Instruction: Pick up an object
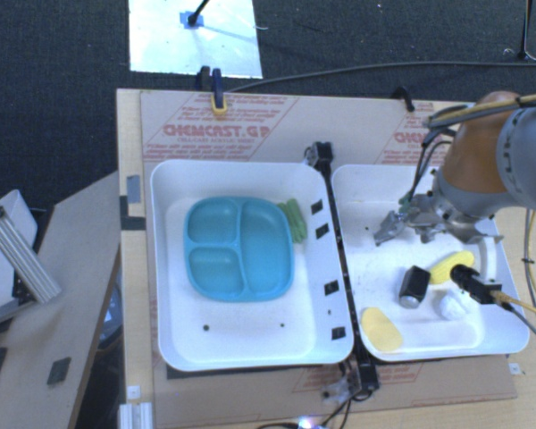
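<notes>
my tool (pixel 391 229): hanging over the far-left part of the right bin (pixel 366 186), pointing left toward the divider. can't tell how the fingers stand from this angle, honestly. nothing visibly in it.

my arm (pixel 491 164): comes in from the right, over the right bin's far-right corner.

stuff to grab: all in the right bin's near half. black can (pixel 414 286) just near of my tool, yellow banana-ish thing (pixel 450 266) right of it, white lump (pixel 450 306) beside that, yellow oval piece (pixel 381 329) tight against the near-left corner.

open room: far-left of the right bin is bare floor; near-right is crowded.

left bin (pixel 174 329): blue divided plate (pixel 239 247) in the middle, green thing (pixel 294 219) touching its far-right edge, bare strip along the near wall.

writing: the sheet (pixel 241 123) under the bins on the counter reads "CHEMCAST GP" in red, smaller print unreadable.
</notes>
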Controlling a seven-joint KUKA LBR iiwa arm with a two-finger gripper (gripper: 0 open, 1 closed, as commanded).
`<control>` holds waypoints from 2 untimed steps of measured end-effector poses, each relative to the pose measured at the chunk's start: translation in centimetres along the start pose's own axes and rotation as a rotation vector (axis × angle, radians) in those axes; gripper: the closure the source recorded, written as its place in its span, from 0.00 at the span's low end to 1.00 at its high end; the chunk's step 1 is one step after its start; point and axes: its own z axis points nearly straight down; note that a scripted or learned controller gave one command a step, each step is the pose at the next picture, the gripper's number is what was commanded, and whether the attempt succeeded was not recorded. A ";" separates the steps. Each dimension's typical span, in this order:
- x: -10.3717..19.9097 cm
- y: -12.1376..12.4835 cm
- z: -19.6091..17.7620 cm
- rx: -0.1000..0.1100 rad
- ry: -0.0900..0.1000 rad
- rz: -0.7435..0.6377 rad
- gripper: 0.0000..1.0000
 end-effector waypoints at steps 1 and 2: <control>0.1 0.0 2.9 -0.002 0.000 0.001 0.00; 0.0 0.2 1.7 -0.007 -0.001 0.002 1.00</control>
